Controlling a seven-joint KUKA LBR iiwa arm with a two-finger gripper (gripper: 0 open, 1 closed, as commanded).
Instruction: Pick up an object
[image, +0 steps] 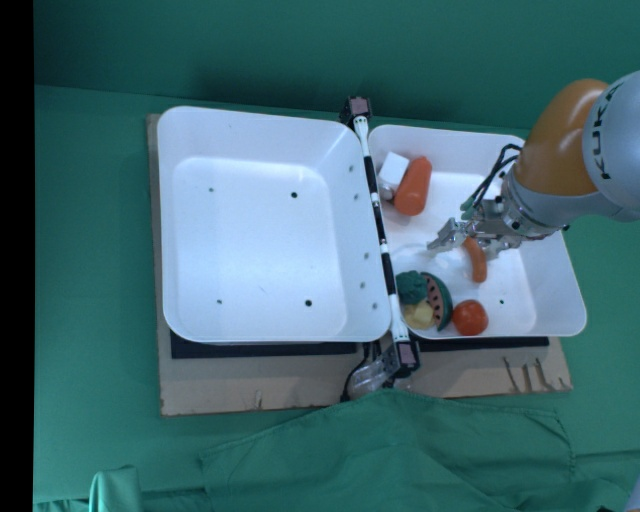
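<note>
My gripper (470, 243) hangs over the middle of the right bin (540, 300), open, its metal fingers (445, 238) spread wide. A small orange sausage-shaped piece (477, 262) lies just below, in the gap between them, and neither finger touches it as far as I can see. A larger orange-red carrot-like object (413, 186) leans against a white block (393, 170) at the bin's far left corner. Near the front left sit a watermelon slice toy (432, 296), a yellow piece (420, 316) and a red tomato (470, 317).
The left bin (265, 225) is bare white with a few small dark dots. A black-and-white striped bar (381, 240) runs between the bins. Green cloth (400, 450) bunches up in front of the bench. The arm's orange band (565, 140) rises at the right.
</note>
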